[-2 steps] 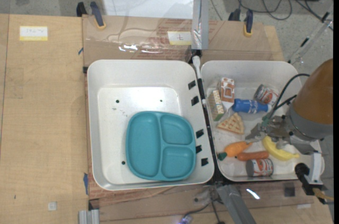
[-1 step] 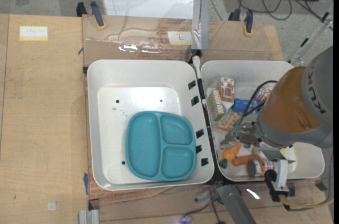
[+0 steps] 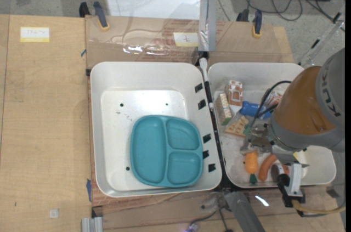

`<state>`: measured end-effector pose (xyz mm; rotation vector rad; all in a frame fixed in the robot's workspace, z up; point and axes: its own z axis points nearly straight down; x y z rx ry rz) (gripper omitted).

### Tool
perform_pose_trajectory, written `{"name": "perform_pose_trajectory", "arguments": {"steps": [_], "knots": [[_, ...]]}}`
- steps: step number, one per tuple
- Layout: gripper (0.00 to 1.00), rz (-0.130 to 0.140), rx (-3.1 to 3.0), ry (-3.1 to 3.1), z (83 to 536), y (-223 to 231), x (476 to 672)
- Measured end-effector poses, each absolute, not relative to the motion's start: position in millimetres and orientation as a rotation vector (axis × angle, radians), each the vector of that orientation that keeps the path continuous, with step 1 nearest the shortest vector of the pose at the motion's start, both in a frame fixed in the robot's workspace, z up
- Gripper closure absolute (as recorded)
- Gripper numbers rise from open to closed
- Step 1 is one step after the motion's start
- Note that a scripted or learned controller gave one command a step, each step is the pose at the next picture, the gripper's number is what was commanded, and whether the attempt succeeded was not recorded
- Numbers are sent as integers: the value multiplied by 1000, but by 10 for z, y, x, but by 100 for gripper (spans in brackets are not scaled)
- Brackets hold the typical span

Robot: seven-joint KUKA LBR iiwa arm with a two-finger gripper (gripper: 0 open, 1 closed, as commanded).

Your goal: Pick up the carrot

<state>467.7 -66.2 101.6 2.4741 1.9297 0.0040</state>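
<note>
Two white bins side by side on the bench, arm over the right one.

Left bin point(image 3: 104, 116): one teal divided plate point(image 3: 164, 151) with three compartments, lying toward the front right of the floor. Black clips point(image 3: 204, 118) along the shared rim between the bins. Right bin point(image 3: 219, 170): small printed cartons point(image 3: 230, 99) at the back left, a blue object point(image 3: 249, 109) just beside them, a tan waffle-like piece point(image 3: 237, 125) below. Carrot point(image 3: 251, 162) near the front wall, orange with a green tip, lying just beside a reddish sausage-shaped piece point(image 3: 266, 167). Grey and orange arm point(image 3: 307, 110) covering the right half of that bin. Gripper point(image 3: 258, 140) just above the carrot, mostly hidden under the wrist; how far apart the tips stand cannot be told, nor anything clearly caught there.
</note>
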Motion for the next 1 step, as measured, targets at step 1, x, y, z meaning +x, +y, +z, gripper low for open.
{"name": "perform_pose_trajectory", "arguments": {"steps": [1], "knots": [[100,2,2452,1963,2157,51,5043]]}}
